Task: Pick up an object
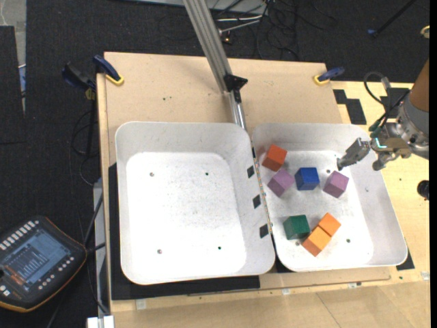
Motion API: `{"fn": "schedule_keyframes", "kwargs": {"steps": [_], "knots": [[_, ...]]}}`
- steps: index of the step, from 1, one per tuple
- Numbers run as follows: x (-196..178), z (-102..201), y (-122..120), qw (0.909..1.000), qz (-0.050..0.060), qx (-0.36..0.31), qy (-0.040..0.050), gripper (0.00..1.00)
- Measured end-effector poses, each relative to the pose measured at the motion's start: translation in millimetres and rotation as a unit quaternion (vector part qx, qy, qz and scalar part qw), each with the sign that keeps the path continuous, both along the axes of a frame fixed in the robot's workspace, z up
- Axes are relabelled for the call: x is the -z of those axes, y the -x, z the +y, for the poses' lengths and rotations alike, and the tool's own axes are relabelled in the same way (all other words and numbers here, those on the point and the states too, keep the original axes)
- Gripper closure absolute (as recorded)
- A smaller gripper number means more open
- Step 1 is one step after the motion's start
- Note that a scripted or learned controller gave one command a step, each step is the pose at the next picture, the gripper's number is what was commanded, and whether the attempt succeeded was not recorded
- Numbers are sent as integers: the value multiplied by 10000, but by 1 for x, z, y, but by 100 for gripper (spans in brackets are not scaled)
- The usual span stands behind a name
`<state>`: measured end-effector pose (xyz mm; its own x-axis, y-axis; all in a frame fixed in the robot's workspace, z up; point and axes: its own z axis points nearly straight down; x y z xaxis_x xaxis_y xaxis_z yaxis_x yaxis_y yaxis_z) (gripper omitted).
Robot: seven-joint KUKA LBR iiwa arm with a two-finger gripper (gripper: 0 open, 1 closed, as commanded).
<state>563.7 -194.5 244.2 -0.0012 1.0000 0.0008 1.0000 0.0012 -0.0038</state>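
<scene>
The gripper (369,152) sits at the right bin's (382,248) upper right edge, fingers spread and holding nothing, apparently poised to approach the blocks from that side. No block is lifted; all lie on the right bin's floor. Contents: an orange block (274,157) near the divider, a purple block (280,182) just below it, a blue block (307,178) beside that, another purple block (336,184) nearest the gripper, a green block (296,226), and two orange blocks (322,234) touching. The left bin (130,183) holds no blocks.
</scene>
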Motion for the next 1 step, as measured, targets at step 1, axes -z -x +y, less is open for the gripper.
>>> {"fn": "schedule_keyframes", "kwargs": {"steps": [1], "knots": [[-2,0,-1,10000,-20,-5,6,0]]}}
